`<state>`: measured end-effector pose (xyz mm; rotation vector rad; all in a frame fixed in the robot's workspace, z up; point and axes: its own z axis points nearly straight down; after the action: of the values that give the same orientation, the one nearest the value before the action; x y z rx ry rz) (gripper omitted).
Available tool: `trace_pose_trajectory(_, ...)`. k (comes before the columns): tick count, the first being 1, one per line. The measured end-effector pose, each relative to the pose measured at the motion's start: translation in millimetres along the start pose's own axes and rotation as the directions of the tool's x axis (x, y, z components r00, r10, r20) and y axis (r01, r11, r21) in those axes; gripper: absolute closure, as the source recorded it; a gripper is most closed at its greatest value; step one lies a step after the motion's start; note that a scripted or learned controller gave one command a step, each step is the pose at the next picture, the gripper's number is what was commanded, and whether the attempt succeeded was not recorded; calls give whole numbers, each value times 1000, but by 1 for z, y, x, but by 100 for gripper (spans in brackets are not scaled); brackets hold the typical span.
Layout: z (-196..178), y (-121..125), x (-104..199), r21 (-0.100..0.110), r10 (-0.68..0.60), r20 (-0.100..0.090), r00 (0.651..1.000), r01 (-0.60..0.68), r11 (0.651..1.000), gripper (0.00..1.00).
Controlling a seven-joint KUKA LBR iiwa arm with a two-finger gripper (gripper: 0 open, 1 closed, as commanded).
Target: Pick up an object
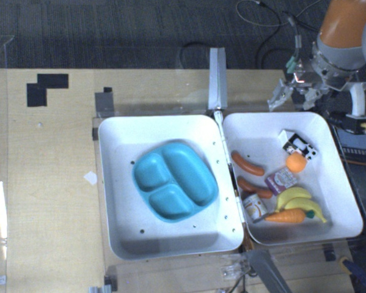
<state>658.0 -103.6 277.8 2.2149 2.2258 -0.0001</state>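
Nothing was picked yet afaict: I saw the gripper up past the right bin's far rim, jaws spread, holding nothing. Candidates, e.g. orange, carrot, bananas, sat inside untouched; descent and grasp remained.

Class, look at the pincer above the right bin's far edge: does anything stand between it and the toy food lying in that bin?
Nothing visible does. The pincer hangs just beyond the right bin's far rim, and the sausage, orange, bananas and carrot lie uncovered on the bin floor, open from above.
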Motion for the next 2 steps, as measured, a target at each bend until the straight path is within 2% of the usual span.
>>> trace_pose_trajectory(1, 115, 11, -28, 2, 62, -1, 998, -62, 998, 0)
trace_pose_trajectory(2, 99, -29, -32, -1, 46, -1, 999, -46, 999, 0)
